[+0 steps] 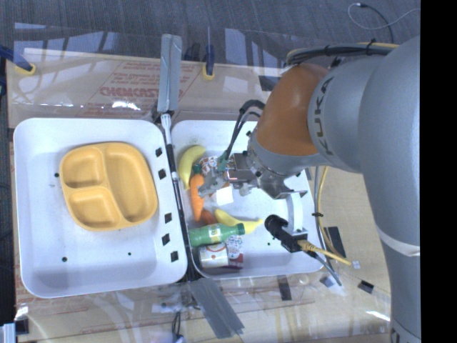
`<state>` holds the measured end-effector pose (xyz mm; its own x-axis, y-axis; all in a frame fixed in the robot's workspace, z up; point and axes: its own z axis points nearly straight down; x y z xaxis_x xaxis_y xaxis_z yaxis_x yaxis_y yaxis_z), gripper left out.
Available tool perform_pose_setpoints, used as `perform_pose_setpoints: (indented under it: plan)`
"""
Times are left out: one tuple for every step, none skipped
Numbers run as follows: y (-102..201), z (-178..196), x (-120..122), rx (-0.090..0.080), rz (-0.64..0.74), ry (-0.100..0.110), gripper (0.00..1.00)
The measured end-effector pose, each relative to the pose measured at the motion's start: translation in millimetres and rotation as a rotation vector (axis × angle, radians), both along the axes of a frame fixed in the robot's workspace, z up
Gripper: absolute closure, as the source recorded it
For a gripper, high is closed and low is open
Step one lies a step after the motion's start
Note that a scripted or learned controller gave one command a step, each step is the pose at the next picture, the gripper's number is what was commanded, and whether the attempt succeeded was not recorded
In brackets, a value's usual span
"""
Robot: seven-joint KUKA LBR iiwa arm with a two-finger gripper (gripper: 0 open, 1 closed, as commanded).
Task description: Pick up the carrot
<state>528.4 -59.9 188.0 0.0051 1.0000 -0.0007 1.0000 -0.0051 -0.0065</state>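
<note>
The orange carrot (196,200) lies lengthwise along the left wall of the right bin (300,261), its top end just below a yellow banana (187,161). My gripper (213,179) hangs low over the bin, right beside the carrot's upper end and touching or nearly touching it. The metal hand hides what lies between its tips. I see nothing lifted off the bin floor.
A green bottle (214,234) and a small can (218,256) lie below the carrot, with a second yellow fruit (230,219) beside them. The left bin (36,263) holds a yellow divided plate (107,186). The divider between the bins runs close to the carrot.
</note>
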Motion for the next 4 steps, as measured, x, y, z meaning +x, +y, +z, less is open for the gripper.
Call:
perform_pose_setpoints:
  plan:
    - [15,0,60,0.001,0.008,-0.001,0.0]
    - [12,3,7,0.001,-0.046,-0.002,0.0]
    - [13,69,129,0.0,-0.028,-0.007,0.0]
    - [39,21,51,0.0,-0.125,-0.001,0.0]
